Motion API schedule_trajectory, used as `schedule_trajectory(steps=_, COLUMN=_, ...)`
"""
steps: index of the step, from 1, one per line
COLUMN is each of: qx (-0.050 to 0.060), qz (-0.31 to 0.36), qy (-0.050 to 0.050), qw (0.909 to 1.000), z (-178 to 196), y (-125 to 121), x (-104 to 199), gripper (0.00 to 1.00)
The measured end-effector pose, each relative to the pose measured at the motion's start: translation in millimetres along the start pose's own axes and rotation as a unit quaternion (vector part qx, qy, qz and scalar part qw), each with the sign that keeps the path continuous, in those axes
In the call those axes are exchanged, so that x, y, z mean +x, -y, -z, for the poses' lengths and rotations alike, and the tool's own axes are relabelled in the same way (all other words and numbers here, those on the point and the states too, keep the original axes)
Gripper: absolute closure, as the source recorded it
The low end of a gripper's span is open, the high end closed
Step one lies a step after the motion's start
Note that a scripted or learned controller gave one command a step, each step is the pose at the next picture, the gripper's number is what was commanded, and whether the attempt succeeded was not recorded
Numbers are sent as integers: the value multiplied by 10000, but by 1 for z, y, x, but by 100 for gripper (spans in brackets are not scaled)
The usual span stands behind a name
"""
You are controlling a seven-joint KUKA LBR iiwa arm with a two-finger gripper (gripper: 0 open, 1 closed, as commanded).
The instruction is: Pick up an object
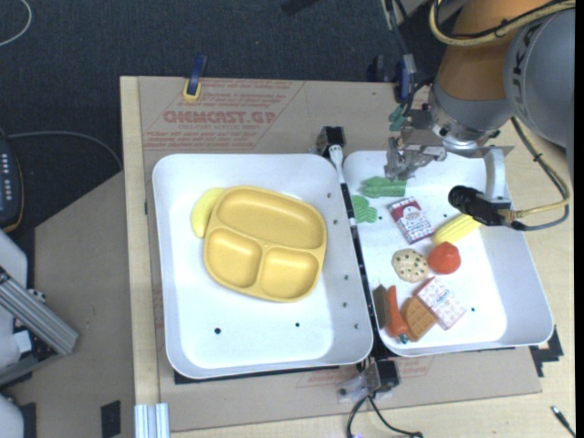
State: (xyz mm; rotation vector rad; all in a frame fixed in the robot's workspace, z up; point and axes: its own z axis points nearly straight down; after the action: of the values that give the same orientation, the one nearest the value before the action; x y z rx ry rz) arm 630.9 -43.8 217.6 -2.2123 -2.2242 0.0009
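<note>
My gripper (pixel 400 164) hangs at the back left of the right bin (pixel 520 290), just above a flat green toy (pixel 383 187). Whether it touches the toy I cannot tell. A second green piece (pixel 364 210) lies beside the bin's left wall. Further forward lie a red and white packet (pixel 411 219), a yellow corn cob (pixel 456 228), a red tomato (pixel 444 258), a chip cookie (pixel 410 264), an orange carrot (pixel 395 308), a brown cracker (pixel 419 318) and a pink packet (pixel 442 301).
The left bin (pixel 182 299) holds a yellow divided plate (pixel 265 243) with a yellow piece (pixel 204 210) tucked under its left rim. A black fitting with a cable (pixel 476 203) hangs off the arm over the right bin's back. Cardboard (pixel 228 108) lies under both bins.
</note>
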Motion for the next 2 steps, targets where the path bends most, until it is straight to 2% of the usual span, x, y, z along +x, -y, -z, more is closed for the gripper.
schedule_trajectory(steps=2, qx=-35, qz=-23, qy=17, qw=10000, z=5, y=-17, x=2, gripper=100)
